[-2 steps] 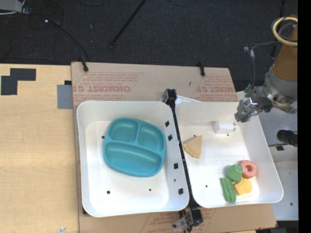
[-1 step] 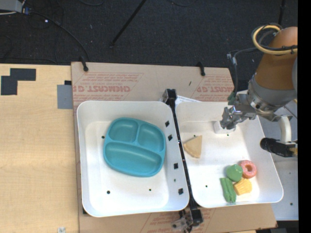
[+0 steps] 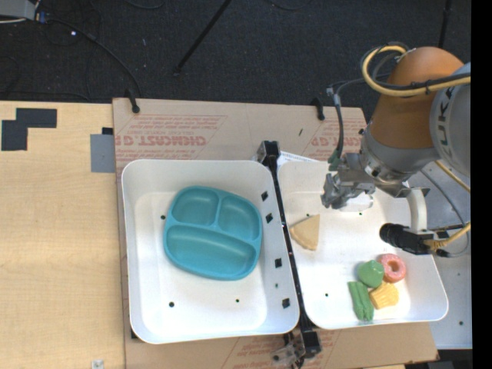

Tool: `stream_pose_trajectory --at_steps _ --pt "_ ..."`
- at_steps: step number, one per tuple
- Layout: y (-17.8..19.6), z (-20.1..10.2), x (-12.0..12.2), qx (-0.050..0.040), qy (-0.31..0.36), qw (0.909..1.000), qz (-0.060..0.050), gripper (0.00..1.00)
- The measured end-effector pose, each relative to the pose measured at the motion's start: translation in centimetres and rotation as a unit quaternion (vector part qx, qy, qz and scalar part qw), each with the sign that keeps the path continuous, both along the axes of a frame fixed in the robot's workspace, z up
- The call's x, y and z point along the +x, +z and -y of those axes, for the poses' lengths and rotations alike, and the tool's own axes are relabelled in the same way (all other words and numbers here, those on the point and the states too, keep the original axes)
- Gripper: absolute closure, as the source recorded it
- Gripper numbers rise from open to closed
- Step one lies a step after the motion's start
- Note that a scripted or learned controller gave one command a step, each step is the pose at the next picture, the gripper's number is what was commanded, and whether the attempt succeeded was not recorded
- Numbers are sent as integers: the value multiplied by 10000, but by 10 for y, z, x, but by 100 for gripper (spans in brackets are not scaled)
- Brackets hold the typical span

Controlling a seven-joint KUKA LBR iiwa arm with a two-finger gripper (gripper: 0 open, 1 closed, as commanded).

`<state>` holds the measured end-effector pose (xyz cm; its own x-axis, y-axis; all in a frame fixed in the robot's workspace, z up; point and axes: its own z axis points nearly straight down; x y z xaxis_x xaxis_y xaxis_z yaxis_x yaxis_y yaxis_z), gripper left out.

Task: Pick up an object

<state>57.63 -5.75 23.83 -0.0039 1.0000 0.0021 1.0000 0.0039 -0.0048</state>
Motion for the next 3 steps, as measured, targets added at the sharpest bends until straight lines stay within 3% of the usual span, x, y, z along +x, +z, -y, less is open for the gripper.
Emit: stream_pose_trajectory --at_steps 3 --pt "-29 -146 -36 -4 5 10000 -8 100"
